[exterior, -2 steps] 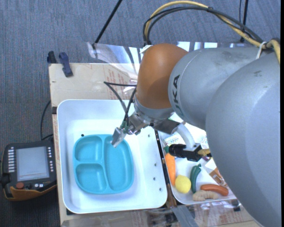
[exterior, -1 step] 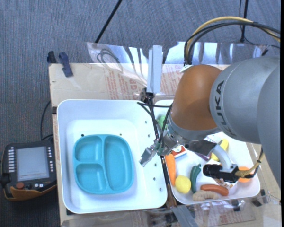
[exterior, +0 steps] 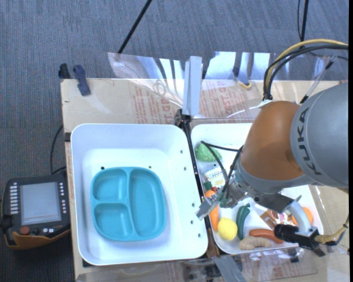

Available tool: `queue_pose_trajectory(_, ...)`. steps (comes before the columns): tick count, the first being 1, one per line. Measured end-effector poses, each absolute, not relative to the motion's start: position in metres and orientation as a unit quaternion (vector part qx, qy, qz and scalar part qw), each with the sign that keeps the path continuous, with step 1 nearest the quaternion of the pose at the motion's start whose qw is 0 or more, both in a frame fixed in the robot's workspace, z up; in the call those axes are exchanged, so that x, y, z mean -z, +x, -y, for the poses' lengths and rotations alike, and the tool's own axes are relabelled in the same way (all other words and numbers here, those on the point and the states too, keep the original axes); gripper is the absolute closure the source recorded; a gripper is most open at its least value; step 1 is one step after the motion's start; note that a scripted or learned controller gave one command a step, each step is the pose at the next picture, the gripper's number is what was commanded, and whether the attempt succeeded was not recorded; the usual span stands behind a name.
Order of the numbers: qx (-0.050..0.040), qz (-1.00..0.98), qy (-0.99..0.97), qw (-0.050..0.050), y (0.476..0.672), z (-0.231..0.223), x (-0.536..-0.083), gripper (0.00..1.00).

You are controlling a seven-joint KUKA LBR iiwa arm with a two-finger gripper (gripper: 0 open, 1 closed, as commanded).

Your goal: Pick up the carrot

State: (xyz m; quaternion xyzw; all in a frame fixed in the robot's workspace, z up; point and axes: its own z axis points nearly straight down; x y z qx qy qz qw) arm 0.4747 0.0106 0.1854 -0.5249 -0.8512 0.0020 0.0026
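Cardboard-covered surface (exterior: 123,101) on grey carpet (exterior: 47,28), pendant (exterior: 35,210) alongside; tool (exterior: 215,203) by carrot (exterior: 215,218), grip state indiscernible.

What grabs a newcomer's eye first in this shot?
Probably the big grey and orange arm reaching in from the right and covering much of the right bin. Next, the blue divided plate sitting alone in the left bin. Then the heap of toy food under the arm: a lemon, a carrot beside it, a green piece farther back.
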Motion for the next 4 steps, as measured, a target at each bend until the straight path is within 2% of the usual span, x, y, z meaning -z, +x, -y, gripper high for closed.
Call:
queue_pose_trajectory(1, -0.0018, 0.759, -0.652, 0.002, 0.503, 0.016, -0.186, 0.0)
queue_pose_trajectory(2, -0.0026, 0.717, -0.697, 0.003, 0.474, 0.006, -0.185, 0.0)
queue_pose_trajectory(3, -0.0025, 0.609, -0.793, 0.002, 0.535, 0.056, -0.186, 0.0)
queue_pose_trajectory(4, -0.0021, 0.679, -0.734, 0.004, 0.489, 0.11, -0.085, 0.0)
